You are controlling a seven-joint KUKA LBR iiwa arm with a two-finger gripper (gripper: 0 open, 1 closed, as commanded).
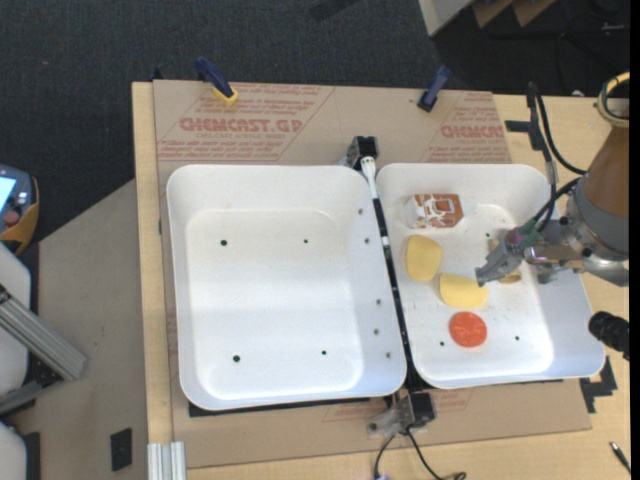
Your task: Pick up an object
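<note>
The right bin (530, 353) holds a yellow oval piece (423, 257), a second yellow piece (462, 290), a red-orange round disc (468, 329) and a small brown-and-white packet (437, 209) near its back. My gripper (494, 268) reaches in from the right and hangs low over the bin, its tip right beside the second yellow piece's right edge. A small brownish thing (511, 277) peeks out under the gripper. Nothing can be seen held.
The left bin (200, 198) lies alongside, split from the right one by a dark divider (385, 258). Both rest on a cardboard sheet (300, 118) held by blue clamps (216, 80). Black cables (545, 148) run along the right side.
</note>
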